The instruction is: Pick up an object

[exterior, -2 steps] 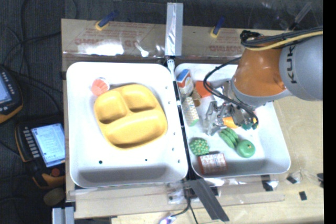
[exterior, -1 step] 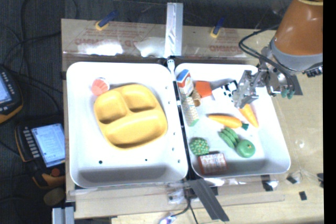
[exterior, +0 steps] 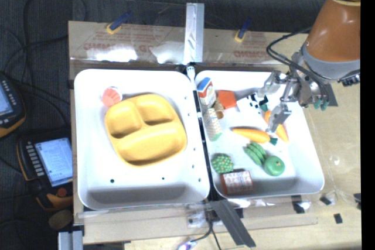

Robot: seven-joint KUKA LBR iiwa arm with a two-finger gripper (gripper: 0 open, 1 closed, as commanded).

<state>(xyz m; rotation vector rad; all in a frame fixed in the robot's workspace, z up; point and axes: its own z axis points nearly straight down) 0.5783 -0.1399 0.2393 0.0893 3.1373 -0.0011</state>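
You're looking at an arm [exterior: 337,29] with a broad, rounded orange band above a grey wrist. A black cable loops off its left side. The tool [exterior: 280,107] is silver-grey metal with black parts and small teal fittings near its base.

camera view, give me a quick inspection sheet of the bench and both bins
surface: pale bench bearing two shallow white bins side by side, left bin, right bin
job's things: right bin holds a yellow-orange banana-shaped toy, green pea pod, round green toy, knobbly green ball, red-labelled can, orange block, blue-and-white carton
clutter: yellow compartment tray and small pink-red cup in left bin
grippers: two-finger gripper low over the right bin, by the banana toy
cables: black cables on the floor at left
surroundings: dark carpet, handheld pendant
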